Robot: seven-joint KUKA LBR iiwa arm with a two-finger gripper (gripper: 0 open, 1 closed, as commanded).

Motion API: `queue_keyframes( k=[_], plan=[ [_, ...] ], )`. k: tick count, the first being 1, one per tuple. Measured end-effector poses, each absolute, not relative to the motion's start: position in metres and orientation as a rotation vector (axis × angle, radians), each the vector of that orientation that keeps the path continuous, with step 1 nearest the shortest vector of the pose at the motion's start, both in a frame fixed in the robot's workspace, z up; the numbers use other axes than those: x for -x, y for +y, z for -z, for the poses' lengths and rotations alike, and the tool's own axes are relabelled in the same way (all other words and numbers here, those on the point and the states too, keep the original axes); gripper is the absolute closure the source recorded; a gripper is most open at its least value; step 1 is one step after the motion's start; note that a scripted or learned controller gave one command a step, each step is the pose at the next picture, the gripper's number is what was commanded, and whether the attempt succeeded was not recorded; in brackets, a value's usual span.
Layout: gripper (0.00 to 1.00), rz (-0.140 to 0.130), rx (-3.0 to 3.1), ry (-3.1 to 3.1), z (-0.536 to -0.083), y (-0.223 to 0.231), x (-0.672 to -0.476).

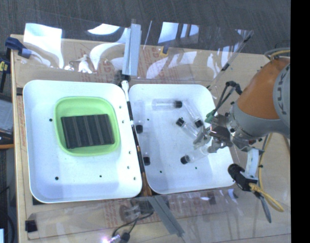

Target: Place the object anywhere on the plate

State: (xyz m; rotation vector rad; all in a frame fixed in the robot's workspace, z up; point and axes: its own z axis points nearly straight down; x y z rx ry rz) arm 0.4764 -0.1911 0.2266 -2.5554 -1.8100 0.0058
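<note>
Several clear plastic vials with black caps lie in the right bin (165, 184). One vial (165, 104) rests near the bin's back, and two more (187, 127) lie crossed near the middle. Another vial (191, 157) lies toward the front. The green plate (59, 110) sits in the left bin and carries a dark ridged insert (88, 130). My gripper (207, 139) hangs low over the right side of the right bin. It is just right of the crossed vials and close to the front one. No vial can be made out in its grasp.
The left bin (38, 176) has bare white floor around the plate. A raised divider (133, 135) with black clips runs between the bins. The arm's grey wrist and orange band (261, 97) overhang the right bin's right wall. Cables (256, 186) hang near its front right corner.
</note>
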Motion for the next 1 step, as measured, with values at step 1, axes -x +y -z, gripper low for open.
queue_keyframes(
  k=[1],
  plan=[
    [0.00,-0.006,2.555,-1.810,-0.2266,-0.1910,-0.4764]
  ],
)
